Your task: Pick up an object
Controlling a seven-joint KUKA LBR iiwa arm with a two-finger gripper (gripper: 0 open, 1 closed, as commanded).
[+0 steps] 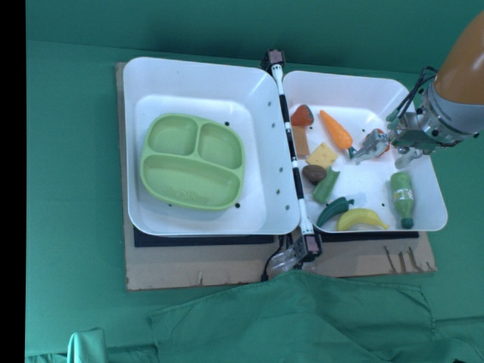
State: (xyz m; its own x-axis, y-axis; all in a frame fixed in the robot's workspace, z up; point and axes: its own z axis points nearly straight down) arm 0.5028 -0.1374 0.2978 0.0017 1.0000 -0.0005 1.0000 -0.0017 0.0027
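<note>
No readable text, label or number anywhere.

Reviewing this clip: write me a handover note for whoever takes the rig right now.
Pincer: low in the right bin, beside the carrot; nothing visibly held, finger state unclear.
Right bin also holds a strawberry, cheese, banana and bottle.
Left bin holds the green plate.
Done: arm is down among the toys.
Left: grasp one and lift it.
</note>
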